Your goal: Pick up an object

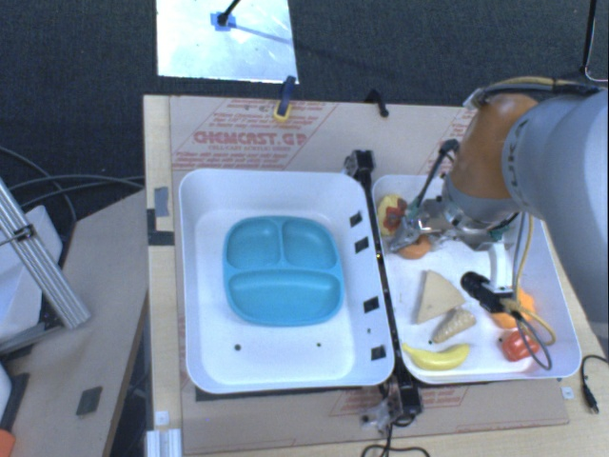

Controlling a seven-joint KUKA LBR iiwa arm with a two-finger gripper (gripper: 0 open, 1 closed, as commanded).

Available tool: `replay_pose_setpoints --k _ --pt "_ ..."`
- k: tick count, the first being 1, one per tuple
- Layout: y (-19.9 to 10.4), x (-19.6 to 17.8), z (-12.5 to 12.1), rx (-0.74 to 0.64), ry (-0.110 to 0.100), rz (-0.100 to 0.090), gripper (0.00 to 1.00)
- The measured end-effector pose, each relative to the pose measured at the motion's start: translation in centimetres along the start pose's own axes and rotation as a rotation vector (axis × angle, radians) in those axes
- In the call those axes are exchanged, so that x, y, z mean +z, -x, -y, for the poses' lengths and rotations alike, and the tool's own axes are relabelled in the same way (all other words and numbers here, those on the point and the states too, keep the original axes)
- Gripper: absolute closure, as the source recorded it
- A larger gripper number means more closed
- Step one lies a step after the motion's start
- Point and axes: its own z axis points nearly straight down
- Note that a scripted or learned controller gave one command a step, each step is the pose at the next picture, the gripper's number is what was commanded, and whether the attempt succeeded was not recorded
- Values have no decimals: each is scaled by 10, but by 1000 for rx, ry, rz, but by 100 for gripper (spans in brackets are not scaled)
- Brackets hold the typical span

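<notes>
Two white bins [205, 284], the left one holding a light blue divided plate [283, 270]. In the right bin [561, 336]: a yellow banana [436, 355], a tan wedge [438, 296], a beige cone [454, 325], a red piece [515, 345], an orange piece [413, 248] and a yellow-and-red fruit [390, 212]. Grey arm [557, 160] with an orange band [487, 146], over a tan cardboard sheet [249, 136] printed with red letters.

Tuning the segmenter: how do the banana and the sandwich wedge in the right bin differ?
The banana is bright yellow; the sandwich wedge is pale tan. The banana is a slim curved crescent, the sandwich wedge a broad flat triangle. The banana lies by the bin's near wall, the sandwich wedge mid-bin. Both lie flat, apart from the gripper.
</notes>
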Motion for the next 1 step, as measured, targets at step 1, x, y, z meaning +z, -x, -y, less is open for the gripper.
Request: replay_pose_setpoints --k 1 --pt "-65 -107 -37 3 9 2 100"
